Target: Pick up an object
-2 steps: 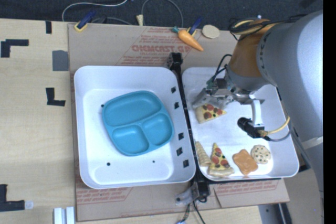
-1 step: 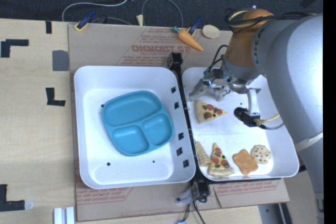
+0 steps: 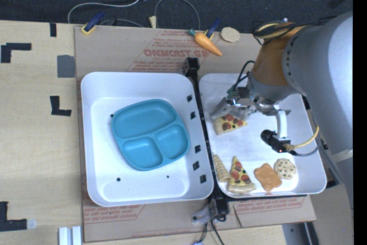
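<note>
Right bin (image 3: 309, 181): arm (image 3: 298, 60) fills far right part, gripper (image 3: 229, 107) low over pizza slice (image 3: 229, 123) near bin's left wall. Near edge crowded: cone (image 3: 221, 166), second pizza slice (image 3: 239, 174), orange piece (image 3: 267, 177), cookie (image 3: 284, 168) in row, small gaps between. Bare floor mid-bin between row and gripper.

Left bin (image 3: 92, 140): blue divided plate (image 3: 150, 133) takes centre; bare strips along left and near walls.

Toy carrot (image 3: 207, 44), tan disc (image 3: 230, 35) on cardboard beyond bins.

Light is even and fairly bright from overhead, with the two white bins (image 3: 92, 123) close to blown out — their rims lose detail against the floors. Shadows are soft and short, pooling under the arm (image 3: 321, 72) at the right. Focus is slightly soft throughout — small items look smeared.
</note>
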{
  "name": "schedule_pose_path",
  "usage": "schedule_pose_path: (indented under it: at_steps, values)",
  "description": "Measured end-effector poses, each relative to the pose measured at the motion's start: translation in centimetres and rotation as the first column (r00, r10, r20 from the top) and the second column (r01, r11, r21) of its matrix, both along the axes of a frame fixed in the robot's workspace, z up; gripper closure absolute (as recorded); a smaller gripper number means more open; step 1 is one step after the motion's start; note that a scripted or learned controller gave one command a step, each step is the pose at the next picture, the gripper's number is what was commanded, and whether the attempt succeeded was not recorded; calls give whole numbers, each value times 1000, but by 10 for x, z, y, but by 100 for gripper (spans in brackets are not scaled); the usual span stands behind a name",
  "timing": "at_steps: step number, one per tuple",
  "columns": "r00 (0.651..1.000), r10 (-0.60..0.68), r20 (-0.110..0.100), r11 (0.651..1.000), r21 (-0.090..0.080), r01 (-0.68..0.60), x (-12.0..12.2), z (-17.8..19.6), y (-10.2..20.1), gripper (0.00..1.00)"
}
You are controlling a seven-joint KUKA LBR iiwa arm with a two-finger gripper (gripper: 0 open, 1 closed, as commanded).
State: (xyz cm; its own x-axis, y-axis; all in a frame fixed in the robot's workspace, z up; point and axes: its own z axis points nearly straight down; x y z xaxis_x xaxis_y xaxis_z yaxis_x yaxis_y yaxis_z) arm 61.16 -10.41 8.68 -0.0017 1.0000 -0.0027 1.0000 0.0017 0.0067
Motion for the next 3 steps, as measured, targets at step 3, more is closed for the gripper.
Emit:
schedule_pose_path:
  at_steps: [3]
  values:
    - [1000,1,2,1000,-1,-1,-9,0,-21,0]
